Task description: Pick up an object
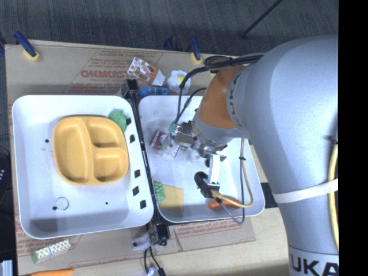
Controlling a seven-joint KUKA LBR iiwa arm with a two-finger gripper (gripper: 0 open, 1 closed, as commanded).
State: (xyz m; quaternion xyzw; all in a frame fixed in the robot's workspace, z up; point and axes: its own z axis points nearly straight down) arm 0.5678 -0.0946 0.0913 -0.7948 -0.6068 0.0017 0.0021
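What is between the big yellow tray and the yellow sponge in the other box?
In the camera view, the two bins' touching walls with black clips lie between the yellow tray and the yellow sponge.

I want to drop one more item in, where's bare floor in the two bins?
Left bin: a bare strip along its near edge, below the yellow tray, plus a margin on the tray's left. Right bin: crowded; the arm covers the middle, the packet lies left, and the sponge and orange piece sit near the front.
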